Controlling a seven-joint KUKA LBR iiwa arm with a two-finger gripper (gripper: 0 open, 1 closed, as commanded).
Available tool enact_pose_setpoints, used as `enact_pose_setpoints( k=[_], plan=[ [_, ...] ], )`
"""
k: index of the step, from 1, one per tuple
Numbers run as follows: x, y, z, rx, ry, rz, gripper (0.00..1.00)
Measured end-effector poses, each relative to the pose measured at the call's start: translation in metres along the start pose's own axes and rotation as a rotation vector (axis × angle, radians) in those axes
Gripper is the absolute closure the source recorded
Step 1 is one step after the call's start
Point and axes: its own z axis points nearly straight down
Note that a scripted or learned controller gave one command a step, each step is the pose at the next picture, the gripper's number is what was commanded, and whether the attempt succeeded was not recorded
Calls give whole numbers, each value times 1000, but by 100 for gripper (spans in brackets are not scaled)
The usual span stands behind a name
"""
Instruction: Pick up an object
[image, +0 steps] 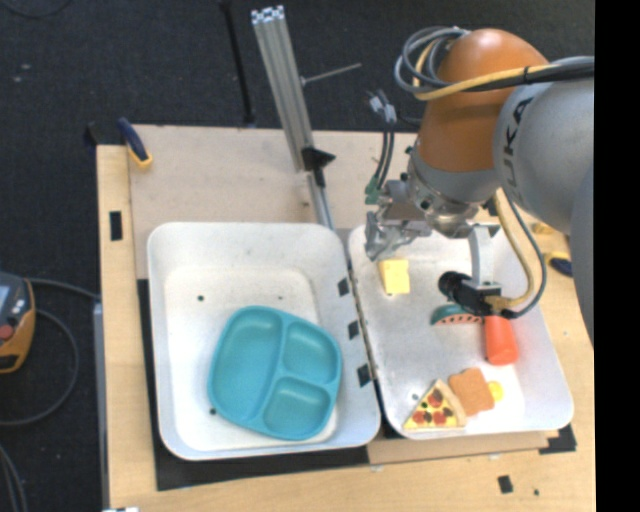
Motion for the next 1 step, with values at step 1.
enact_pose_setpoints(
  k=[1],
  plan=[
    [48, -13, 4, 0, 0, 1, 100]
  ],
)
